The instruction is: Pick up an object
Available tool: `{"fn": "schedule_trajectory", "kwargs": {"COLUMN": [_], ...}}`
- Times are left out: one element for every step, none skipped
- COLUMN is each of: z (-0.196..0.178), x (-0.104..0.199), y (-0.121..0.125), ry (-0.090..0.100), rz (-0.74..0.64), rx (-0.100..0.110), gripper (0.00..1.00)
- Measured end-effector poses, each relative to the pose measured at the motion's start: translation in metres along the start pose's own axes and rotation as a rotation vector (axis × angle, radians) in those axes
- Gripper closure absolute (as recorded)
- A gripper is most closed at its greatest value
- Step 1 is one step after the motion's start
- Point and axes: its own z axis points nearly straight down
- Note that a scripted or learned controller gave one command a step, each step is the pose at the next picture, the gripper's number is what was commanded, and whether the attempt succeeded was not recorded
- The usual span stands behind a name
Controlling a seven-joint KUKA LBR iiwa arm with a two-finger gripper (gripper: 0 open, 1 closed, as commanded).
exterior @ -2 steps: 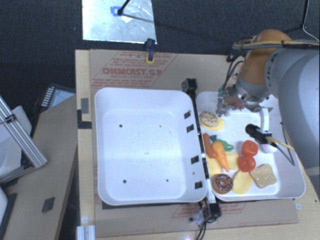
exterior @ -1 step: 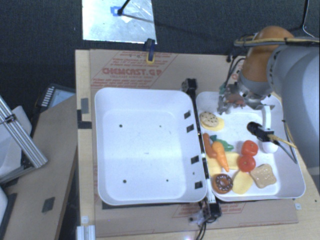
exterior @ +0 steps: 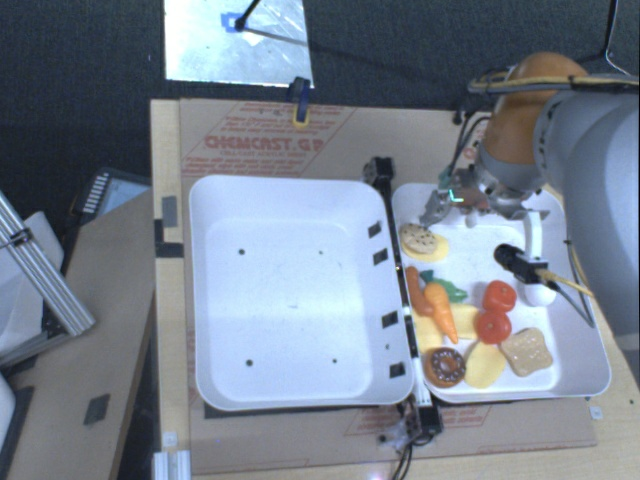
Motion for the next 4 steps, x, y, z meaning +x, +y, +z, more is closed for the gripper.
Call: {"fn": "schedule_trajectory", "kwargs": {"z": [-0.048, -0.061, -0.181, -0.249], "x": [0.072, 0.089, 0.126, 0.156], "y": [-0.004, -0.002, 0.01, 0.01], "ry": [0.002, 0.019, 0.005, 0.005], "rz": [0.011, -0.012, 0.004, 0.004], "rx": [0.006, 0.005, -0.004, 0.001], "gripper": [0.0, 1.0, 1.0, 1.0]}}
